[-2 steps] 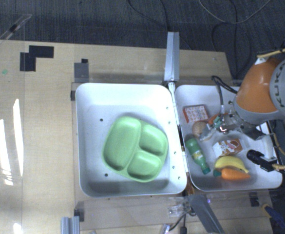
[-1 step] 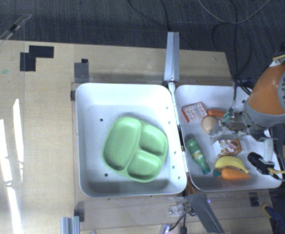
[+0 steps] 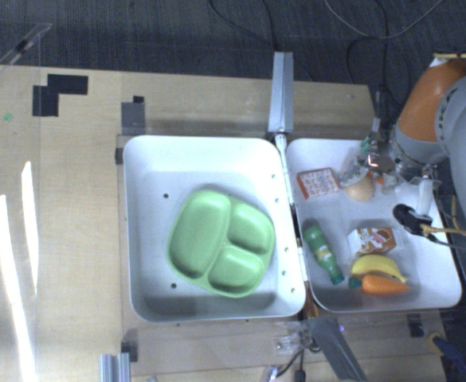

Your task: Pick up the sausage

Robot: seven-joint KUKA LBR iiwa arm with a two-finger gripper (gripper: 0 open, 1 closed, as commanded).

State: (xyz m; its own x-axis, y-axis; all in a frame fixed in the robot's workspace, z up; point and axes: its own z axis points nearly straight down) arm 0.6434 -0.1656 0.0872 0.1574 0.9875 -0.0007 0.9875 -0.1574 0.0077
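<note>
An orange-red, sausage-shaped piece (image 3: pixel 385 286) lies at the front of the right bin (image 3: pixel 438 291), just below a yellow banana (image 3: pixel 378 267). My gripper (image 3: pixel 371 164) hangs over the back of the same bin, far from that piece. Its tip is directly above and touching or nearly touching a pale tan rounded lump (image 3: pixel 360 190). The view does not show anything lifted off the bin floor.
The right bin also holds a red-and-white packet (image 3: pixel 318 183), a green bottle (image 3: pixel 323 252) along the left wall and a small brown-and-white pack (image 3: pixel 373 239). In the left bin (image 3: pixel 145 173) lies a green three-part plate (image 3: pixel 221 242).
</note>
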